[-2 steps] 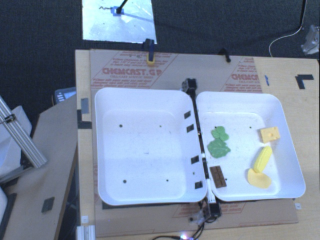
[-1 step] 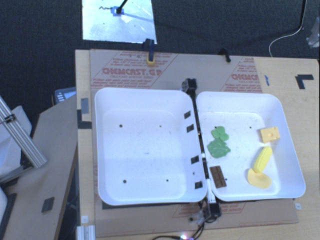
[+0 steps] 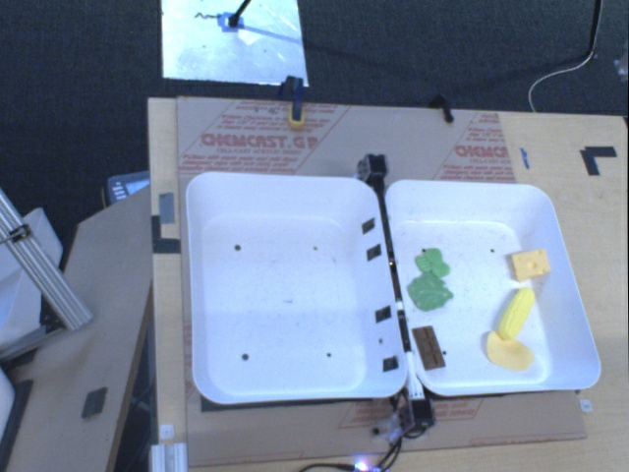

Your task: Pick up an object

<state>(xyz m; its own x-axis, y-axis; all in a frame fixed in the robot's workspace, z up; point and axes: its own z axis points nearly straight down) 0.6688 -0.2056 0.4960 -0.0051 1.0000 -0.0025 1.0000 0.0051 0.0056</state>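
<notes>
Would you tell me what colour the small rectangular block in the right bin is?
Dark brown; the block lies near the right bin's lower left corner in the camera view.

2 white bins (image 3: 285,193) – 5 items: green leafy piece (image 3: 430,281), cheese block (image 3: 529,264), corn cob (image 3: 517,312), yellow slice (image 3: 509,351), brown block (image 3: 428,347).

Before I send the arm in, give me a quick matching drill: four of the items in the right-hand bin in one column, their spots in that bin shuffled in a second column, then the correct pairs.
Items:
1. green leafy piece
2. brown chocolate-like bar
3. yellow cheese-like block with holes
4. yellow corn-cob-like piece

Spots in the right bin:
A. far right, nearest the bin's right wall
B. near the divider between the bins, toward the front edge
C. left of centre, mid-depth
D. right side, just in front of the cheese-like block, tilted

Pairs: 1-C, 2-B, 3-A, 4-D
</notes>
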